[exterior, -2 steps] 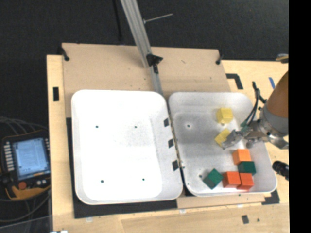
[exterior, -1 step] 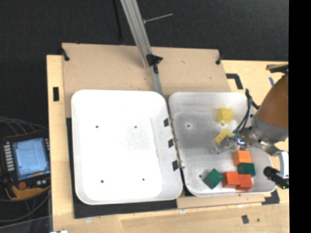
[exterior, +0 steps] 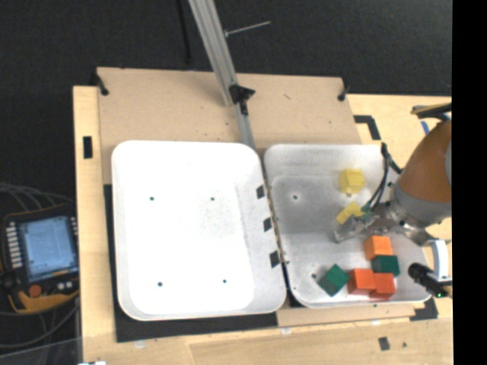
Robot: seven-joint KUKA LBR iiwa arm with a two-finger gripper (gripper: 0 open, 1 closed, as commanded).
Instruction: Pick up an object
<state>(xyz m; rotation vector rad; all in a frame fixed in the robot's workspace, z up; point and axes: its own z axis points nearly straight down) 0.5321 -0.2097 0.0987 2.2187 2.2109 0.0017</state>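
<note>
The gripper [exterior: 351,230] sat low in the right bin [exterior: 304,181] at lower right, just beside a small yellow block [exterior: 348,214], but its state could not be told, and nothing looked lifted yet, so the pick remained undone.

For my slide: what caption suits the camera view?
Arm reaching into the right bin, claw low among yellow, orange and green blocks.
</note>
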